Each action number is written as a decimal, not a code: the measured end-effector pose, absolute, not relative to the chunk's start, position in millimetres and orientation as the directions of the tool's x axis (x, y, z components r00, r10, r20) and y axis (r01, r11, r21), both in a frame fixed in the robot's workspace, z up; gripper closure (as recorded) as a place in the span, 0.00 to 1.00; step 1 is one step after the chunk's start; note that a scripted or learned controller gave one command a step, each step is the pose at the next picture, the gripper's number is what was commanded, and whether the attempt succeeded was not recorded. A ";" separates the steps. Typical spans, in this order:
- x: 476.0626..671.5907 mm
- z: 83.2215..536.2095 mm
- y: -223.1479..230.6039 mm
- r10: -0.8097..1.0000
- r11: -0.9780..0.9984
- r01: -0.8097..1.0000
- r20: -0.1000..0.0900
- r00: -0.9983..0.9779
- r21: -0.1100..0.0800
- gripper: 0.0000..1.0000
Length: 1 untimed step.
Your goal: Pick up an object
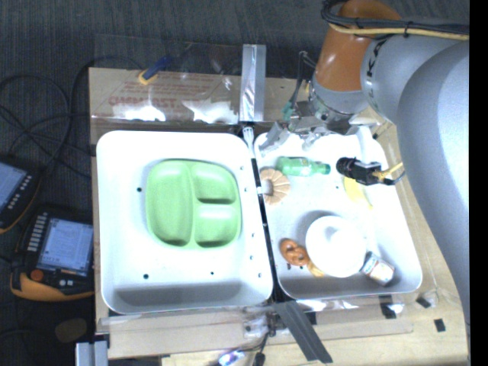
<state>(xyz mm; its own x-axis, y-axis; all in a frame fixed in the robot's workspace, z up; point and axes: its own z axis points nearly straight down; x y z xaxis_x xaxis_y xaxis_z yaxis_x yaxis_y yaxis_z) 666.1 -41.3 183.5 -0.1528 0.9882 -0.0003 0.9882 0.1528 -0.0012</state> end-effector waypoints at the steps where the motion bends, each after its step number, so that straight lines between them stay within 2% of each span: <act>1: 667.8 119.2 -101.5 0.961 0.276 0.961 -0.003 -0.276 -0.003 0.00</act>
<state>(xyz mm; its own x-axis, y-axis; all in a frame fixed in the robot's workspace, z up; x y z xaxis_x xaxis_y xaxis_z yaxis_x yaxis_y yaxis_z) 667.8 -101.5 119.2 -0.2756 0.9613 -0.0027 0.9613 0.2756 -0.0027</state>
